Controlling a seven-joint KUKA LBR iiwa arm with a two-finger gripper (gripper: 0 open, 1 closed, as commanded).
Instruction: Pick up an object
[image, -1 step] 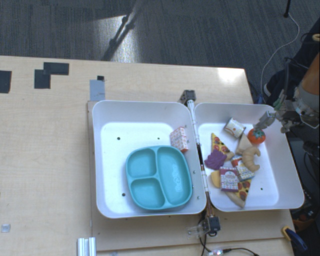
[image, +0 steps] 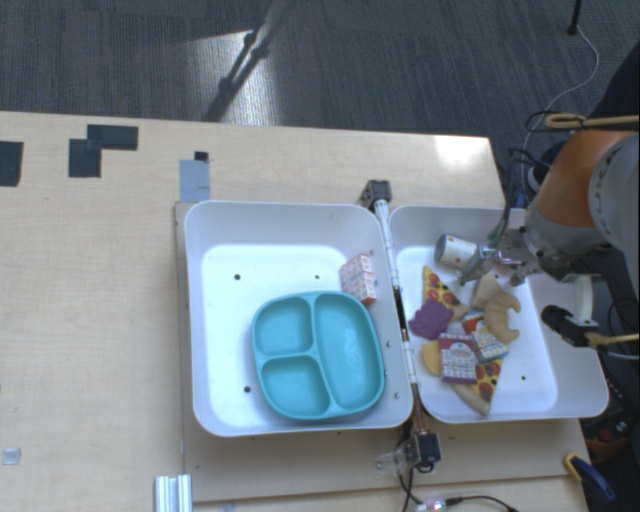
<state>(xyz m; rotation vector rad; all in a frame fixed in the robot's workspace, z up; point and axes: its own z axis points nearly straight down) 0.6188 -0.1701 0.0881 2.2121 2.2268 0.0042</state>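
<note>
The right bin (image: 570, 395) holds a heap of toy food. It has a pizza slice (image: 437, 287), a purple piece (image: 432, 320), a tan croissant-shaped piece (image: 497, 305), a small pink and white carton (image: 459, 358) and a second pizza slice (image: 484, 385). A white cylinder (image: 456, 249) lies at the bin's far side. My gripper (image: 497, 264) hangs low over the far part of this bin, just right of the cylinder and right above the tan piece. Nothing shows as lifted.
The left bin (image: 215, 300) carries a teal divided plate (image: 318, 353) and a small pink and white box (image: 359, 277) against its right wall. The arm's orange band (image: 575, 180) and grey body reach in from the right. Cables lie at the bench's right edge.
</note>
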